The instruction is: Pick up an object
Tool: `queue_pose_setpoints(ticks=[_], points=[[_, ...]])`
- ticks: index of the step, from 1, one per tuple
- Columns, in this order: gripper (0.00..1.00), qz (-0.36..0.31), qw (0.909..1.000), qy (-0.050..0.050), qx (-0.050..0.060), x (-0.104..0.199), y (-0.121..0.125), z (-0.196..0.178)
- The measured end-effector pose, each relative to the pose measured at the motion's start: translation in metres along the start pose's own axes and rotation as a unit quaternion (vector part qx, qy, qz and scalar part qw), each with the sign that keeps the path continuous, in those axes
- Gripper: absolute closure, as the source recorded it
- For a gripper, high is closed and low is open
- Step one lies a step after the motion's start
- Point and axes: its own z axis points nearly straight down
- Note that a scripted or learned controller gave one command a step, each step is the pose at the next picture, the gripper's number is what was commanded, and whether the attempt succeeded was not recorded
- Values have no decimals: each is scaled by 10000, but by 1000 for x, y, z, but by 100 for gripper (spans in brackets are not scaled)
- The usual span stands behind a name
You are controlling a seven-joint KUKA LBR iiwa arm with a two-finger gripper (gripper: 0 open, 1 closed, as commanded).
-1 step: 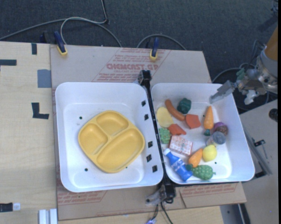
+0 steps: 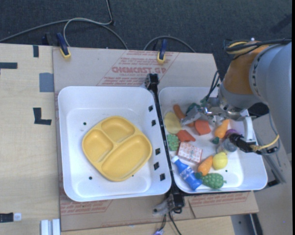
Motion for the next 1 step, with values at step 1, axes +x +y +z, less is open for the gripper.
queue_pose_setpoints(ticks=[1], points=[[100,-6,10000,-9,-23,0,1,-12]])
